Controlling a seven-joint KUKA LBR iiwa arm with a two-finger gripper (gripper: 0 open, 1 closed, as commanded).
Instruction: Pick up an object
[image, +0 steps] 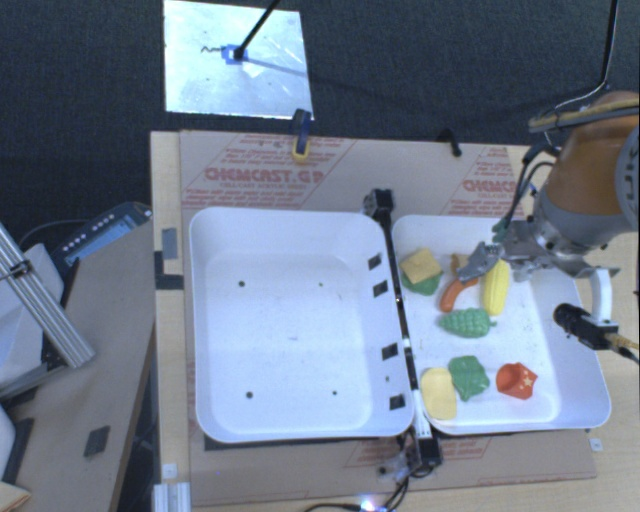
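Observation:
The right bin (580, 400) holds several toy foods. A yellow corn cob (496, 290) lies upright near the bin's middle, with an orange carrot-like piece (453, 295) just left of it. My gripper (487, 262) hangs at the top end of the corn and the orange piece, reaching in from the right under the orange-banded wrist (590, 170). A yellow and green piece (422, 270) lies to its left. Nothing is seen lifted off the bin floor.
Lower in the right bin lie a bumpy green piece (466, 322), a pale yellow piece (437, 392), a green leafy piece (468, 376) and a red piece (516, 380). The left bin (210, 300) adjoins it across a black-clipped divider (395, 320).

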